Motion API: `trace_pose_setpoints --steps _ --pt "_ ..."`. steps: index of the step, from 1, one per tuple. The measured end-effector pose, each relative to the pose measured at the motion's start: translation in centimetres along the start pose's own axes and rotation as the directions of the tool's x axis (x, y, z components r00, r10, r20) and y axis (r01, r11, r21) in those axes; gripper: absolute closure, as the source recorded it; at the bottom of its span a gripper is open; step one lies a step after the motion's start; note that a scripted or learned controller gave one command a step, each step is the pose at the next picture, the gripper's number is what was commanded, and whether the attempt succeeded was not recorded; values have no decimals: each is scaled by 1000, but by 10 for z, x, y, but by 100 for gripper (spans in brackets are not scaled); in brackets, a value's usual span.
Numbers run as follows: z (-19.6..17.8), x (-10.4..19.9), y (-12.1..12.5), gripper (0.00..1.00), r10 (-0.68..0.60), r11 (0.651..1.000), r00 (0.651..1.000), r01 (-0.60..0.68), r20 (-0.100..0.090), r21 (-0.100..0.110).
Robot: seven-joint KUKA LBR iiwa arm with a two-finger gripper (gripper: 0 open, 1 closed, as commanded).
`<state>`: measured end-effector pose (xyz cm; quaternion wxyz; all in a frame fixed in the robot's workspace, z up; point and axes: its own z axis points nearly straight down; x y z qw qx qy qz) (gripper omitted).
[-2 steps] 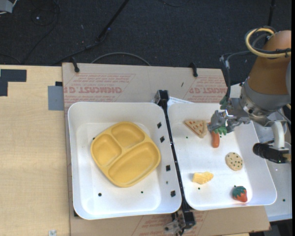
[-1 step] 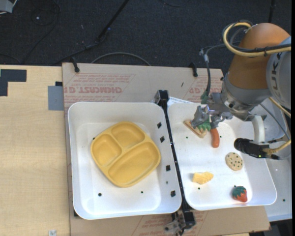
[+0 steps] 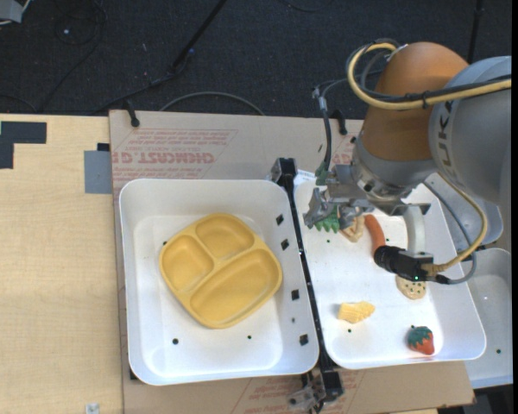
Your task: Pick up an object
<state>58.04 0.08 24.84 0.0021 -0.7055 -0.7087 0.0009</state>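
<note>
Divided tray (image 3: 221, 269) lay in left bin (image 3: 147, 335), well left of the fingers (image 3: 328, 218). In right bin (image 3: 453, 348): corn piece (image 3: 356, 312) below them, strawberry (image 3: 420, 340) farther lower right.

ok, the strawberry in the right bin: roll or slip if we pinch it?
The strawberry looks like a small moulded toy, so probably rigid and light. Its rounded, tapered body may slip from a pinch or roll when nudged. It lies near the right bin corner, limiting approach.
</note>
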Motion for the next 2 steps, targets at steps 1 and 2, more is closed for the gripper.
trace_pose_setpoints --steps 1,2 --pt "15 50 6 100 0 1000 1000 0 0 2" --pt "8 100 16 100 0 1000 1000 0 1 -2"
